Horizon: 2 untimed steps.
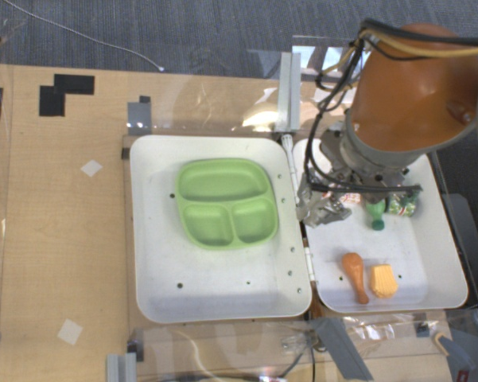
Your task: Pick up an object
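While the arm [413,78] hung low over the right bin [437,285], nothing had been picked up yet, as far as I could tell. The claw [326,207] sat at the left side of that bin, close to the wall between the two bins. I could not tell how it was set.

A drumstick [354,275] lay near the front of the right bin, just beside a yellow block [383,281]. Its long side ran from far-left to near-right, with the fat end far and the thin end near. A green toy [376,213] lay farther back, partly under the arm.

A green plate [227,203] sat in the left bin [155,285].

The grab and the lift were both still left to do, I think.
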Each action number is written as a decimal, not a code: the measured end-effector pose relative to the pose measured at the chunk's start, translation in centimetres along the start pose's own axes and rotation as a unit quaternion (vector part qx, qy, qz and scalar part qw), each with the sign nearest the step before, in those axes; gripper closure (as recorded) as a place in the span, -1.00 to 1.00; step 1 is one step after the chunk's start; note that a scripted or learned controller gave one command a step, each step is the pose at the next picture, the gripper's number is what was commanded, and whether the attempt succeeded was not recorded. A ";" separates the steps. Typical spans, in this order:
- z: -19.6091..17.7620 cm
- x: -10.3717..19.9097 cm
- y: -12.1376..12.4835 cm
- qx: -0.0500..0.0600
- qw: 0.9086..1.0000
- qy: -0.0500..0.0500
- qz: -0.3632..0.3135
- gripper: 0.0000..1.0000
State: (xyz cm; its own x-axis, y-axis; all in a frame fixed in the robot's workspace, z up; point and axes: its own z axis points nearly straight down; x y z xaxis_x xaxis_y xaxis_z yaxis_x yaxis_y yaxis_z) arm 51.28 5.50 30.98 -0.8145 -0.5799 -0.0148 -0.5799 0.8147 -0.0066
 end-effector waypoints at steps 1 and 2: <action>5.3 -1.8 4.2 -0.003 1.000 0.004 0.013 1.00; 8.4 -2.6 5.9 -0.004 0.983 0.004 -0.181 1.00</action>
State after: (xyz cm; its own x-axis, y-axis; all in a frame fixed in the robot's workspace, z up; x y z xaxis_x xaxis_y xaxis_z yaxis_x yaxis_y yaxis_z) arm 50.10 11.83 22.56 -0.5547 -0.8320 -0.0058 -0.8320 0.5547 -0.0025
